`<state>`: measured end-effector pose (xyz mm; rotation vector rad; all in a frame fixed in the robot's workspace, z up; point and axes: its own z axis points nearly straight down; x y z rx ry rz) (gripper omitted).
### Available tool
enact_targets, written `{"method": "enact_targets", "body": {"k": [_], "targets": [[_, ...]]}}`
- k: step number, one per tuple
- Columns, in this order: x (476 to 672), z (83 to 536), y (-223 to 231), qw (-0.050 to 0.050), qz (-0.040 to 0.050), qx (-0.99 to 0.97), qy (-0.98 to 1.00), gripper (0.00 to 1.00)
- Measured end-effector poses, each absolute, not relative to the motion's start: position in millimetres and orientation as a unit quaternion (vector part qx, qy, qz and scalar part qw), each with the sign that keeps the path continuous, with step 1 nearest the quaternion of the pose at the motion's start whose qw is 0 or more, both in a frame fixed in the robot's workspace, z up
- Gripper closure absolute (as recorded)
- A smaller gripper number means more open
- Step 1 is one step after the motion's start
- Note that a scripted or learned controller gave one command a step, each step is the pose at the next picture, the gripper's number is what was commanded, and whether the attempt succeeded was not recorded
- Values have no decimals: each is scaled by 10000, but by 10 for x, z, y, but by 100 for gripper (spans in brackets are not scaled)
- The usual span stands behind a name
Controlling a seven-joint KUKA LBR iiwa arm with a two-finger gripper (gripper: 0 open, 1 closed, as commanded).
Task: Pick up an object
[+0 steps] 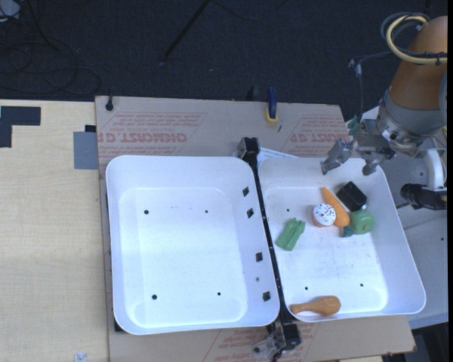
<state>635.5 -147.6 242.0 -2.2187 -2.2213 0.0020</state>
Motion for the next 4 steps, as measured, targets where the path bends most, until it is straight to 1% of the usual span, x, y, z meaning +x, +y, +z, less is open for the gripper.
{"method": "enact_targets", "body": {"k": [1,2,3,4], "targets": [[6444,4964,-1236,-70,-47,-7059,-7082,0],[6441,5411,-401,-5,-13,-7044,-7098,0],[6048,5375,-1724,7,28,-7114,-7028,0],[6289,5370,-593,17,5,-7044,-7098,0]]}}
